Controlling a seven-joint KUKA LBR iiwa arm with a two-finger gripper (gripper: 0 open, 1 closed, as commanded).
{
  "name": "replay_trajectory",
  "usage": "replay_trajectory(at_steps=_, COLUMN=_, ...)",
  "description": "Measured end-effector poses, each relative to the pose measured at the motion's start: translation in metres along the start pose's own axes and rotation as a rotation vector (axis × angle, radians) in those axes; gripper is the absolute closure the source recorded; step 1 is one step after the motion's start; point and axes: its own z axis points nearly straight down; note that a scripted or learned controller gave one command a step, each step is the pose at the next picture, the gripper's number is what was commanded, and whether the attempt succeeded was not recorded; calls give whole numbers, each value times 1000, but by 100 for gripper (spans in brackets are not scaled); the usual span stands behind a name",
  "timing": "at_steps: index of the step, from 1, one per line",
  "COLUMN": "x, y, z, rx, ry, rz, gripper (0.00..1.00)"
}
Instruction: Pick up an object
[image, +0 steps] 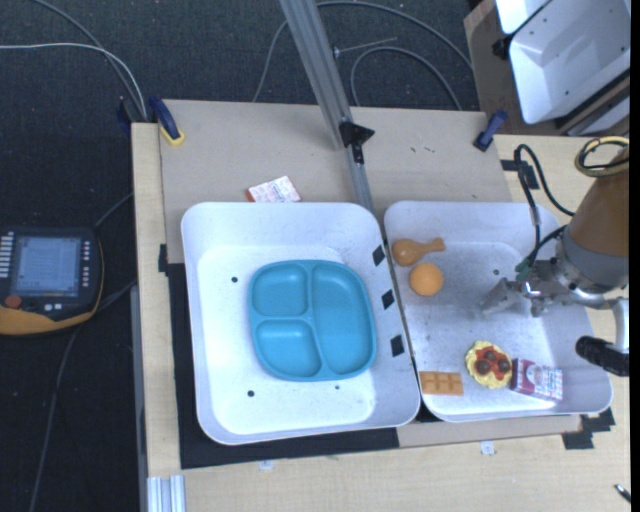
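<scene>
Claw (518, 293) hangs spread open and holding nothing over bare floor of the right bin (455, 330), right of the orange (427, 280). The step looks like choosing and approaching. A drumstick (412, 250) lies just above the orange; pizza (488, 364), cracker (441, 382) and packet (537, 380) lie nearer the front. Next it needs to centre over one and descend.
</scene>
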Motion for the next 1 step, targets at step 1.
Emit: replay_trajectory(at_steps=1, x=0, y=2, z=-15, rx=-8, ry=-2, rz=-1, gripper=100)
